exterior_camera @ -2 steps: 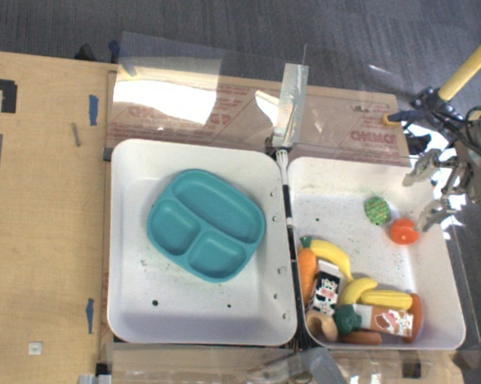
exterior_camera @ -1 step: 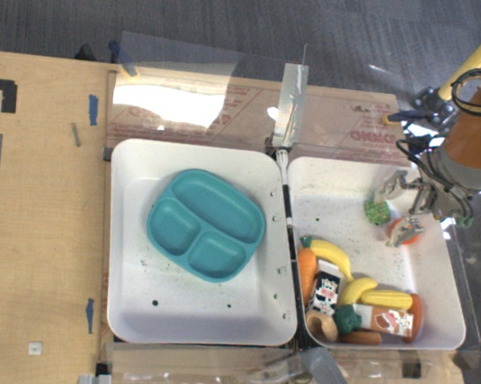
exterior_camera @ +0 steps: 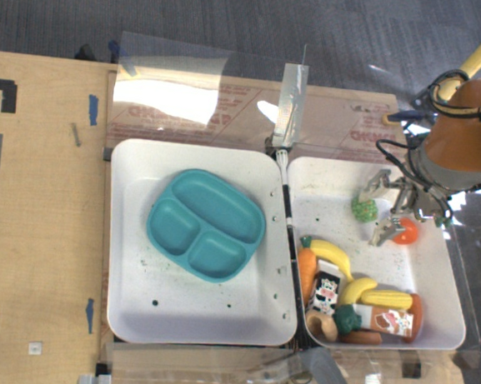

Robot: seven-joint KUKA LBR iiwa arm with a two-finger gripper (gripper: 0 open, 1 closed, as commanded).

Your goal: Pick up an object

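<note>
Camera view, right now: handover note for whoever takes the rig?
Gripper: open, low over the far part of the right bin, nothing between its fingers.
Nearest things: green broccoli on one side, red tomato on the other.
Near end of that bin: two bananas, carrot, milk carton, ketchup bottle, piled together.
Left bin: teal divided plate.
Done: nothing picked up yet.
Left: close on one thing and lift.

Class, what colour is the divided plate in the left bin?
Teal; the divided plate shows clearly in the camera view.
</note>
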